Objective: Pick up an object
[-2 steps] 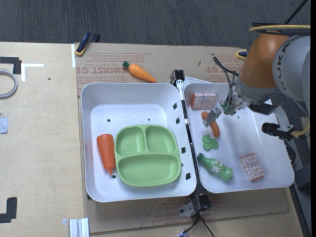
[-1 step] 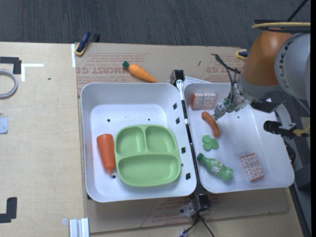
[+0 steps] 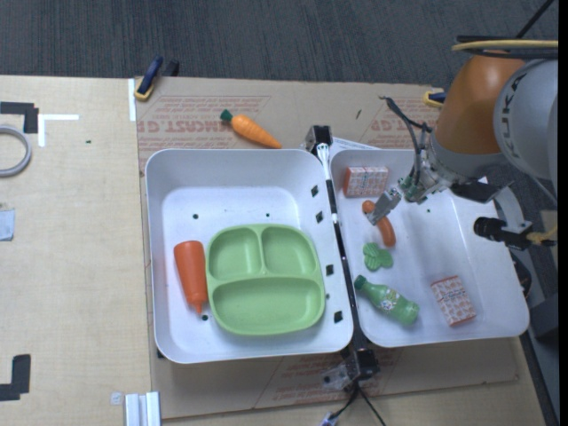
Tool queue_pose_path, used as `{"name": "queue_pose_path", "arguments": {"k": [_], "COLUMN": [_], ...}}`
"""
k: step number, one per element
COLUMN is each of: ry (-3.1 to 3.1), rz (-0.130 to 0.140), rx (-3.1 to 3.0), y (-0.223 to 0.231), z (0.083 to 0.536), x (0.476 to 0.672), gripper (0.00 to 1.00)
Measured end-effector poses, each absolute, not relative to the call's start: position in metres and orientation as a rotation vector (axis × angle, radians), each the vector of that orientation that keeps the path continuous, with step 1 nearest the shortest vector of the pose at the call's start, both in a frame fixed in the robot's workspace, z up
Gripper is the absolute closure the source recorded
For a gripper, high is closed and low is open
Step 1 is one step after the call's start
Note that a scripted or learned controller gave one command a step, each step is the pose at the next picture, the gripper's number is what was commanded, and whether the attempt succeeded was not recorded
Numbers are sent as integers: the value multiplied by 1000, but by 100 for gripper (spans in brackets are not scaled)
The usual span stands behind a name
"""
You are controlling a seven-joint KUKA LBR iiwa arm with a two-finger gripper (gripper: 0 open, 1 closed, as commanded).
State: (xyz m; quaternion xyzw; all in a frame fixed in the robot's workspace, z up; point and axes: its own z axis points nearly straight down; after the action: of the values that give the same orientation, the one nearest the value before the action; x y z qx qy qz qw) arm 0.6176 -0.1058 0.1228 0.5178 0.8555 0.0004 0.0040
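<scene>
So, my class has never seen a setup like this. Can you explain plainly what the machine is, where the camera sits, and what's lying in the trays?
One camera looks down on a bench. The grey and orange robot arm reaches in from the right; its gripper hovers over a small orange sausage-shaped toy in the right bin, which also holds a green bottle, a green leafy toy and two small boxes. The left bin has a green divided plate and an orange carrot-like toy. Another carrot lies outside.

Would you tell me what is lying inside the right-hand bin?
The right bin holds two small cartons, a sausage, a green leafy piece and a green bottle. The arm hides its far corner.
</scene>
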Motion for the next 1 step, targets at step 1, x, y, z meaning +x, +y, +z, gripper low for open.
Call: {"name": "queue_pose_path", "arguments": {"k": [1], "ry": [2638], "rz": [1], "rx": [1706], "y": [-99], "z": [92], "x": [612], "gripper": [0]}}
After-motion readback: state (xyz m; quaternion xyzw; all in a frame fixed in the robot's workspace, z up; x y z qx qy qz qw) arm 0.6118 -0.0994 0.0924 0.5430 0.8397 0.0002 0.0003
